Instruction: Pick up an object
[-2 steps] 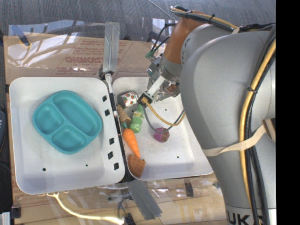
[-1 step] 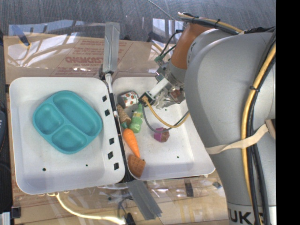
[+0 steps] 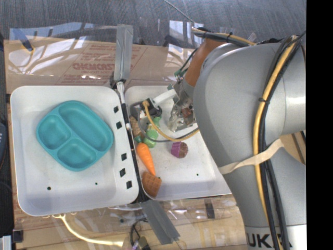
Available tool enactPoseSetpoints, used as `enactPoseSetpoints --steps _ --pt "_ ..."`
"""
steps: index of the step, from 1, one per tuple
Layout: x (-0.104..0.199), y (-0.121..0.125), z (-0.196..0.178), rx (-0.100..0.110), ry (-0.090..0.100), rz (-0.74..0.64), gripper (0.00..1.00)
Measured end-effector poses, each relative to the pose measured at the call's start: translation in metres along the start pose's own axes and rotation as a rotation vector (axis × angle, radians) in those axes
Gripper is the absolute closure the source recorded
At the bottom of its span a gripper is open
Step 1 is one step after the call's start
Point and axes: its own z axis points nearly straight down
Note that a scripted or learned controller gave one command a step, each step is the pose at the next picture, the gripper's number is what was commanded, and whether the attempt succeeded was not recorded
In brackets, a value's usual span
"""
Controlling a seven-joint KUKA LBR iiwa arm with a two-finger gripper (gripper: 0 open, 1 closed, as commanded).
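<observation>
So I'm in the reach-down part of the pick, nothing lifted as far as I can judge. My arm [image 3: 244, 119] comes in from the right and covers a good chunk of the right bin [image 3: 200, 184]. My claw [image 3: 181, 113] sits low over the far middle of that bin, close to the floor, with the yellow cable [image 3: 156, 132] looping under it.

Honest answer on the claw: I can't tell how wide it is or whether it's on anything. That end is a jumble of metal and wire from this angle, so I won't guess.

The candidates all lie in the right bin. A purple piece [image 3: 179, 149] sits on the bin floor just toward the near side of my claw, apart from it I think. Along the left wall there's a row: a green piece [image 3: 151, 137], then an orange carrot [image 3: 146, 159] pointing at the near edge, then a brown wedge [image 3: 151, 184] in the near left corner. The left bin [image 3: 26, 191] holds a teal divided plate [image 3: 75, 134], well apart from me.

Next move, as I read it: settle on one target, probably the purple piece since it's nearest and has open floor around it, centre over it, drop, close, and only then lift. The stuff against the wall looks harder, with little room beside it.
</observation>
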Motion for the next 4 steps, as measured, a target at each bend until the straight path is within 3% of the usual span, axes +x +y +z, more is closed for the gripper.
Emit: enactPoseSetpoints --steps 1,2,3,4 --pt "-0.006 0.056 -0.059 -0.005 0.008 -0.102 1.0" --pt "-0.009 0.069 -0.065 -0.004 0.005 -0.014 1.0" --pt "-0.016 0.079 -0.113 -0.007 0.007 -0.301 1.0" --pt "-0.015 0.079 -0.361 -0.01 0.012 -0.322 1.0"
